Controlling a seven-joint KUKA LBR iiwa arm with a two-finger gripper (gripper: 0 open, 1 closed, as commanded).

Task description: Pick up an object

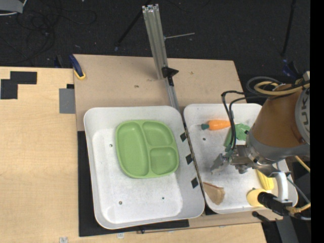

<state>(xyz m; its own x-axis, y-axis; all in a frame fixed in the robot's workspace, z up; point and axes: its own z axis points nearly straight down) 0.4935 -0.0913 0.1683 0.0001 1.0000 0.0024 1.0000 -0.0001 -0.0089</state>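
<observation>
Banana (259, 190) and a brown piece (214, 192) lie nearest in the right bin (195, 116), the tool (223, 162) hovers just beyond them, whether clenched or released I cannot tell, and an orange carrot (218, 125) lies farther back.

From my remote seat, the left bin (101, 196) is half taken by a green divided plate (147, 149); bare floor lies toward six o'clock of it. In the right bin (195, 116), the arm (278, 125) covers the three o'clock side. A carrot (218, 125) blocks twelve, a brown piece (214, 192) six, yellow items (259, 192) five. Open floor sits at nine. An aluminium post (156, 39) stands beyond both bins.
</observation>
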